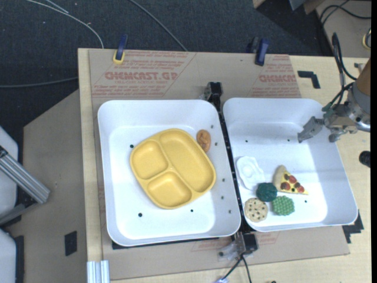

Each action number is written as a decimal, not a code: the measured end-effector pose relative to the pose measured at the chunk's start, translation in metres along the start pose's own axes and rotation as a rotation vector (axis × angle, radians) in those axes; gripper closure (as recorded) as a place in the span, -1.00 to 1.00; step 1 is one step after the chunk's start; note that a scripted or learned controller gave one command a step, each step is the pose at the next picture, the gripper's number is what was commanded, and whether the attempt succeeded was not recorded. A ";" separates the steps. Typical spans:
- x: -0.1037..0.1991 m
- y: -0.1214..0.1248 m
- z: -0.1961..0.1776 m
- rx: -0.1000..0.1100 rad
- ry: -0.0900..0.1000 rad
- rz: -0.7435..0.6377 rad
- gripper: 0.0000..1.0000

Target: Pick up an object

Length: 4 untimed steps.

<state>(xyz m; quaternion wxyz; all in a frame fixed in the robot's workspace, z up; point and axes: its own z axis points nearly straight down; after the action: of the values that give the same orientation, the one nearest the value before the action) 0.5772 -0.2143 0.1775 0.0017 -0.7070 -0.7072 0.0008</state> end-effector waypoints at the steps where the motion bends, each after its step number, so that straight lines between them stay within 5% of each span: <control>1: 0.002 0.002 0.043 0.001 0.000 0.000 -1.00; 2: 0.001 0.003 0.030 -0.005 -0.002 0.000 1.00; 4: -0.004 0.009 -0.088 -0.012 -0.005 -0.001 1.00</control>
<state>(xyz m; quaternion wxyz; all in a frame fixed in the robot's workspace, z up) 0.5865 -0.2187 0.2652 -0.0044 -0.7065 -0.7077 -0.0015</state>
